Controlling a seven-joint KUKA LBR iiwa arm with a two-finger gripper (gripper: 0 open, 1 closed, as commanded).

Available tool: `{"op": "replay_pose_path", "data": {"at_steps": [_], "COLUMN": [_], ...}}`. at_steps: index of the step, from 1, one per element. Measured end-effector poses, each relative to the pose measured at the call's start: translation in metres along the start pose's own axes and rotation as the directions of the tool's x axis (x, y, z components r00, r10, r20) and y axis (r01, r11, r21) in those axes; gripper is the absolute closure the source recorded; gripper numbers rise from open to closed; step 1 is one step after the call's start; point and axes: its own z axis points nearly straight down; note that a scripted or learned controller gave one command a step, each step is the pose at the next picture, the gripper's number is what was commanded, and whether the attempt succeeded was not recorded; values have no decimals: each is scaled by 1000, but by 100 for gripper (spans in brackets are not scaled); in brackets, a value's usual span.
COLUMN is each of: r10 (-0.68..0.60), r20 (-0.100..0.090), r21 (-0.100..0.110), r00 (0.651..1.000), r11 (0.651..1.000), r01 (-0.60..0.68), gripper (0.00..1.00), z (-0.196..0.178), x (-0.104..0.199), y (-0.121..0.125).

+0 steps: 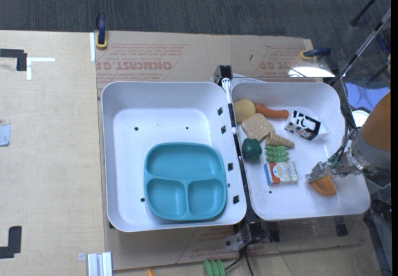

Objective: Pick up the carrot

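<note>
The carrot (272, 111) is a slim orange piece lying flat at the back of the right bin (292, 205), beside a yellow round food (244, 107). My gripper (322, 173) reaches in from the right and hangs low over the bin's front right corner, far from the carrot. It is just above a small orange-brown food piece (325, 188). Nothing shows in its grasp.
Between gripper and carrot lie a black-and-white carton (303, 124), a bread slice (257, 126), a cracker (280, 140), green pea pods (277, 153), a dark green vegetable (251, 149) and a small printed box (283, 173). The left bin (118, 144) holds a teal divided plate (185, 180).
</note>
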Motion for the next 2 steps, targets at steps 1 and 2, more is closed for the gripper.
{"op": "replay_pose_path", "data": {"at_steps": [1,2], "r10": [-214,-473], "r20": [1,0], "r21": [-1,-1], "r00": [977,881], "r11": [977,881], "r01": [214,473], "gripper": [100,100], "z": [0,0], "x": [5,19], "y": [1,12]}}
